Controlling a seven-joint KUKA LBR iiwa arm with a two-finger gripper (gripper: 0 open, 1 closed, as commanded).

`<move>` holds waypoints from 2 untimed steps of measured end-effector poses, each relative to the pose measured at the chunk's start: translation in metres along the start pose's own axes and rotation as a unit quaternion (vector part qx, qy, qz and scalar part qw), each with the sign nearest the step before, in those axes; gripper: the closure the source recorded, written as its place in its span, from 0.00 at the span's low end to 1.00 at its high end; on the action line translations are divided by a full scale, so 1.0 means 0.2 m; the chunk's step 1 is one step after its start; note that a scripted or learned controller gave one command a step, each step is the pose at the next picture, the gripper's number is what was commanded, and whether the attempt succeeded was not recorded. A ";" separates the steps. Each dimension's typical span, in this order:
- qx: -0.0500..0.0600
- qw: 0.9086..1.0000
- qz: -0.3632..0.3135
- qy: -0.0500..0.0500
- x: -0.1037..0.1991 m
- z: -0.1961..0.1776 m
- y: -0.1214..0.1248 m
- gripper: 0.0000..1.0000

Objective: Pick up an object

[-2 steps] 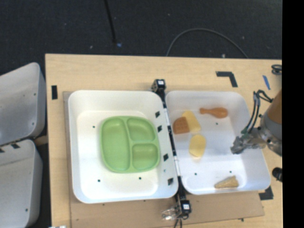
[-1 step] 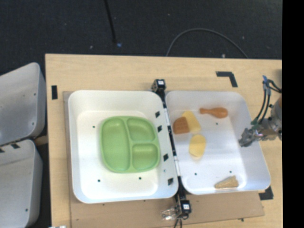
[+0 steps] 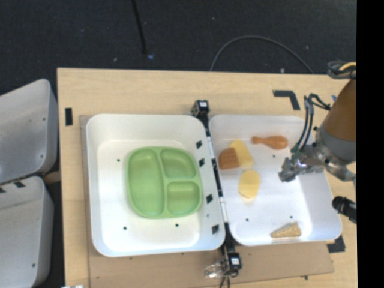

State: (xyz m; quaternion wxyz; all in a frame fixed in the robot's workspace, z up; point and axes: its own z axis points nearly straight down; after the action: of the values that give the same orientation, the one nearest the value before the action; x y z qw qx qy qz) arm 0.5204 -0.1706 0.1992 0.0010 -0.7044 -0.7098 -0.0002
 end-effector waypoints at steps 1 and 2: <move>0.000 1.000 0.000 0.000 0.26 0.00 0.11 1.00; 0.000 1.000 0.000 -0.001 0.46 -0.02 0.17 1.00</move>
State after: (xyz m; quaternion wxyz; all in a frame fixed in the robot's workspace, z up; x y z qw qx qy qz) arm 0.5540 -0.0780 0.2037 0.0007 -0.7047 -0.7095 0.0002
